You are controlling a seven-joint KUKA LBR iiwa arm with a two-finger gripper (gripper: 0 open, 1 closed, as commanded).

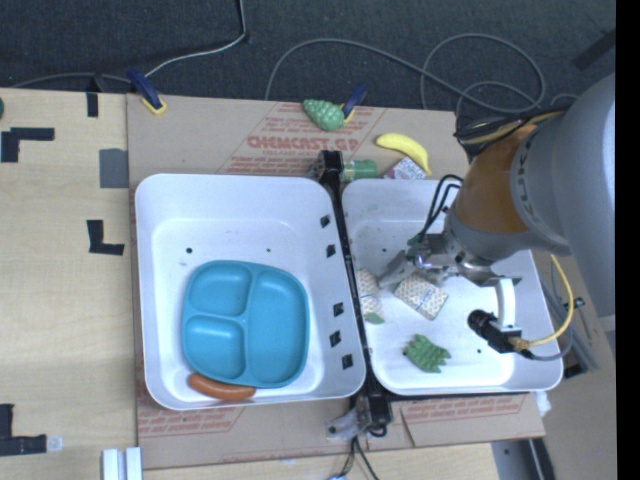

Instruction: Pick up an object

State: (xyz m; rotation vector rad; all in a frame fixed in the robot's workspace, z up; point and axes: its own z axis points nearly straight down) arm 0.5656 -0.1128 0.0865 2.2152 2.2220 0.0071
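My gripper hangs low in the right bin, just above the near edge of a white speckled packet. It is not clear whether it touches the packet. A knobbly green toy lies nearer the bin's front. A second pale packet and a small green scrap lie by the bin's left wall. The arm's grey body and orange band cover the bin's right part.
The left bin holds a blue divided plate with an orange sausage-shaped toy at its front. Behind the bins, on the cardboard, lie a yellow banana, a green toy and a green bottle. Cables run across the back.
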